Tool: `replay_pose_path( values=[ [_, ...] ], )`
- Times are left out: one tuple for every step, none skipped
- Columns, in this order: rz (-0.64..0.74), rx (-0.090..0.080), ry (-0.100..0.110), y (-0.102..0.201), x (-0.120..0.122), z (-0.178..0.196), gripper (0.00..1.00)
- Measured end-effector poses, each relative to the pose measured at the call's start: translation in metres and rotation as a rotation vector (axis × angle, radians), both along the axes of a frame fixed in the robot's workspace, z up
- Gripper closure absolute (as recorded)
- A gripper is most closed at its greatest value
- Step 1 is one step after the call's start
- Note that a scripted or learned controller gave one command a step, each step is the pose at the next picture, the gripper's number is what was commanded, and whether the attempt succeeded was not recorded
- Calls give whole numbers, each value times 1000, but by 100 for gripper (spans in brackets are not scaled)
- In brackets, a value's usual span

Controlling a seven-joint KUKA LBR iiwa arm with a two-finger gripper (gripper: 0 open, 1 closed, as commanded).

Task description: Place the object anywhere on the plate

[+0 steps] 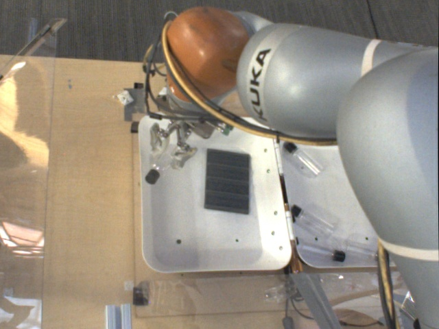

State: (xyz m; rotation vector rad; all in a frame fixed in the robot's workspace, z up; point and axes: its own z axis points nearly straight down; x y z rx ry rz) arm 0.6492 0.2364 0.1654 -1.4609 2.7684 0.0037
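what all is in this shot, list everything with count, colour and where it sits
plate bin: one, white, toward the view's left
other bin: one, white, right beside it, partly under the arm
plate: one, dark grey, ridged, middle of the plate bin
black-tipped object: one, small, in the plate bin, apart from the plate on its left in the view, close below the gripper
clear tubes: about three, see-through with black ends, in the other bin
black block: one, small, on the bench below the plate bin
bench: one, tan
arm: one, grey with an orange band, from the view's right
gripper: one, metal, over the plate bin's far left corner
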Motion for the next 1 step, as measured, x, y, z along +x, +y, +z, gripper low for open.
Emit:
replay_pose_path(
  values=[
    [469,-4,-1,-13,-60,-68,100]
  ],
)
